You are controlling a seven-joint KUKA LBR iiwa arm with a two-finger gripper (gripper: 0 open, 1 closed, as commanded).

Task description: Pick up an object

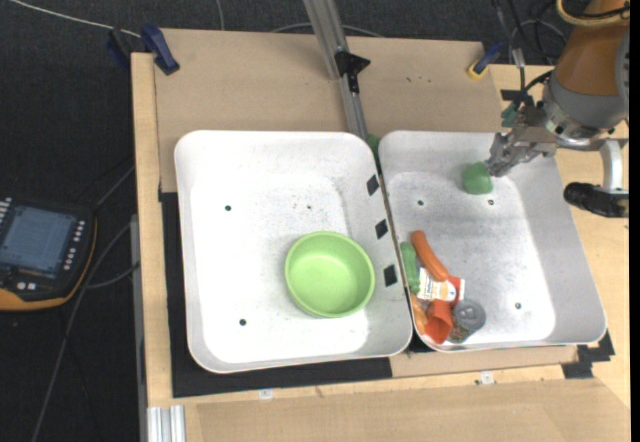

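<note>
— So where is the gripper (497, 162)?

— Upper right of the frame, low over the far end of the right bin (545, 260). Its tip sits right at a small green ball (477, 179), touching or nearly so.

— Has it got the ball?

— I can't tell. The fingers are too small and dark to read, and the ball lies just left of and below the tip, on the bin floor by the look of it.

— What does the ball look like?

— Round, soft mid-green, matte, a bit blurred at the edges. It is alone at the top of that bin, well apart from the other things.

— And those are?

— A heap at the bin's lower left corner: an orange carrot (427, 252) lying on a slant, an orange packet (438, 301) with a white label, and a grey round piece (467, 315) beside it.

— Left bin (210, 180)?

— A light green bowl (329, 274), upright, at its lower right.
</note>
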